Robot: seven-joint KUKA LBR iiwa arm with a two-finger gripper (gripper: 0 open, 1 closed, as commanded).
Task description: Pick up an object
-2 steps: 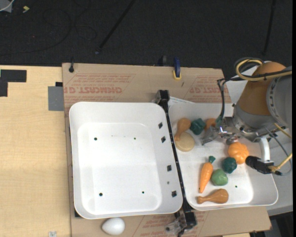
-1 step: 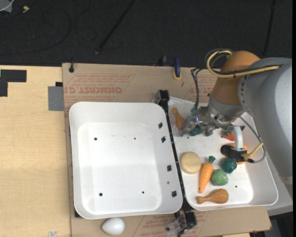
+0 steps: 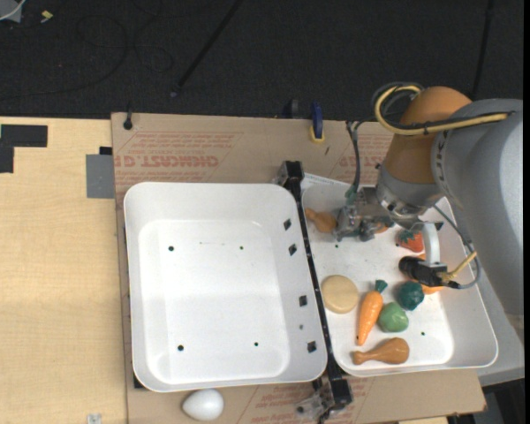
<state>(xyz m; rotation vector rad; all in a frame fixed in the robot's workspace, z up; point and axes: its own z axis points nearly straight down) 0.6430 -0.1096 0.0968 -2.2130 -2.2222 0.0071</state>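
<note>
My gripper point(image 3: 357, 225) hangs low over the far part of the right bin point(image 3: 477, 347). An orange-brown piece point(image 3: 320, 221) lies just left of it, and a small red piece point(image 3: 412, 239) just right of it. Closer to the front of this bin lie a tan round disc point(image 3: 341, 293), a carrot point(image 3: 367, 315), a green ball point(image 3: 393, 318), a dark teal piece point(image 3: 411, 295) and a brown drumstick shape point(image 3: 382, 352). I see nothing held in the gripper.
The left bin point(image 3: 141, 237) stands beside the right one, with a black divider rail point(image 3: 306, 263) between them. A white egg point(image 3: 202, 405) lies on the bench in front of the left bin. The arm fills the right side above the right bin.
</note>
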